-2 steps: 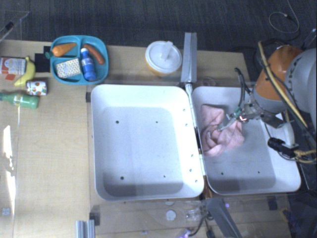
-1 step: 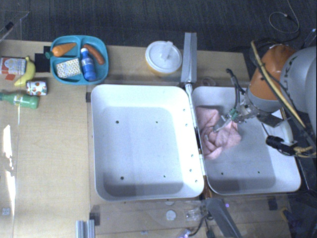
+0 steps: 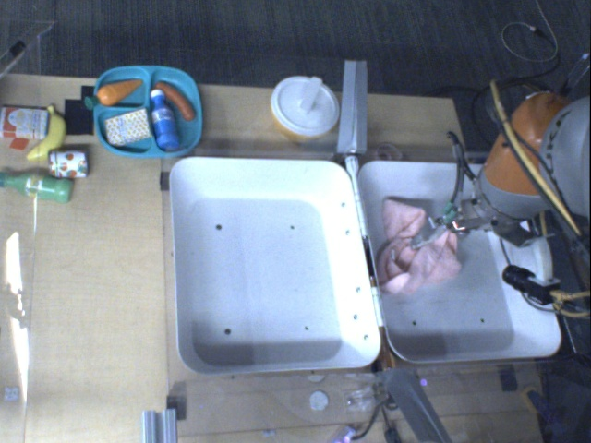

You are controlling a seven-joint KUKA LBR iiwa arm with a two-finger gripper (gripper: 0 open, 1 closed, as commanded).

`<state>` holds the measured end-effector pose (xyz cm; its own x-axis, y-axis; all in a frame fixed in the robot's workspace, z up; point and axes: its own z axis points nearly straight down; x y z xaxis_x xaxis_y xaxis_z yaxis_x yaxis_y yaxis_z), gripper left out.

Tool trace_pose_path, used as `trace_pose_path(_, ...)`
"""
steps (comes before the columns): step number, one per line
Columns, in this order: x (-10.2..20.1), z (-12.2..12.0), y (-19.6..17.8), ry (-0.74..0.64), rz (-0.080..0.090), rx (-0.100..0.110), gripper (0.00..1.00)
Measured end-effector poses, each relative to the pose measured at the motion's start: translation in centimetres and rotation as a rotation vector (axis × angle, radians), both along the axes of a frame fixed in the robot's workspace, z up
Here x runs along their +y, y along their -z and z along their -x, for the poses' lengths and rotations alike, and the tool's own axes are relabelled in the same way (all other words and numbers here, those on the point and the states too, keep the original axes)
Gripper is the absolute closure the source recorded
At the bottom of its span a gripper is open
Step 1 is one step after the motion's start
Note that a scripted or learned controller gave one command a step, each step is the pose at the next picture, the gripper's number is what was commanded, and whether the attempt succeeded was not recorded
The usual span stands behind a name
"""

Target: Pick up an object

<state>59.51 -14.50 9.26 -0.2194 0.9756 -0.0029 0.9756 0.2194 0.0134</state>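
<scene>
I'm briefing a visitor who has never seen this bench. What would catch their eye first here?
Probably the pink cloth, crumpled in the right bin, with the gripper down on its upper right edge. Next, the blue tray of toy food at the bench's far left corner, bright against the wood. The left bin stands out as a large white blank.
</scene>
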Motion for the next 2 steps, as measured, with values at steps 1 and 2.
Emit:
trace_pose_path(1, 0.2, -0.2, -1.2, -0.007, -0.001, -0.005, 1.00)
trace_pose_path(2, 3.5, 2.3, -1.2, 0.198, -0.002, 0.011, 1.00)
